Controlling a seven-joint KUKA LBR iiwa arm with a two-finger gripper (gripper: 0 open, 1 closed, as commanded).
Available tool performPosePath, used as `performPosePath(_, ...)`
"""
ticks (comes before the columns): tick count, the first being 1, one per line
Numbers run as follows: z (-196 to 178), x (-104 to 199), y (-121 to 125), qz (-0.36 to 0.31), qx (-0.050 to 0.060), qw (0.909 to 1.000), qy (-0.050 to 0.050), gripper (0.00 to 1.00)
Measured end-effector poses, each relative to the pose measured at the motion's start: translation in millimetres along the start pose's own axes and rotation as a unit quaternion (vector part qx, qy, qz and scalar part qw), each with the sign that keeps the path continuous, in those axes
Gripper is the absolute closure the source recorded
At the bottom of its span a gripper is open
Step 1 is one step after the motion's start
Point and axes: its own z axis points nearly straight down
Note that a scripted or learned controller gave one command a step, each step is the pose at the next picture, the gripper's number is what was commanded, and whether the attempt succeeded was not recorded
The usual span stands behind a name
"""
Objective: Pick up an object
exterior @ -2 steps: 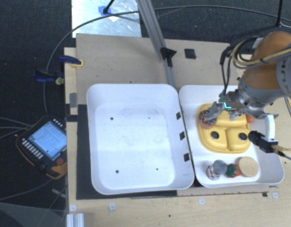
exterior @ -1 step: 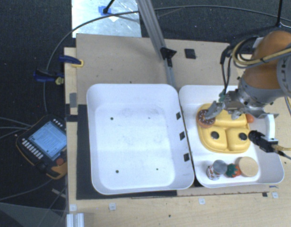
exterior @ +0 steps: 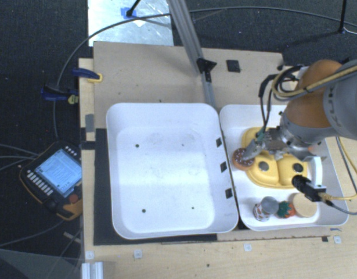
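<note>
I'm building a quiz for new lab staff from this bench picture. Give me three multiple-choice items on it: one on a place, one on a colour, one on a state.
1. Which bin holds the objects?
A. The left bin
B. The right bin
C. Both bins

2. What colour is the largest object in that bin?
A. Yellow
B. Blue
C. Black

3. Where is the gripper?
A. Low over the right bin
B. Over the left bin
C. Parked off the bench

Key:
1 B: the right bin holds the yellow object, a brown round object and small items near its front edge.
2 A: that object is plainly yellow.
3 A: the gripper sits at the yellow object's left side.
</note>
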Motion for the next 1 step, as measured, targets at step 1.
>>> performPosePath(1, 23.2, -1.2, 7.2, 0.000, -0.013, 0.9999, -0.003, 0.00)
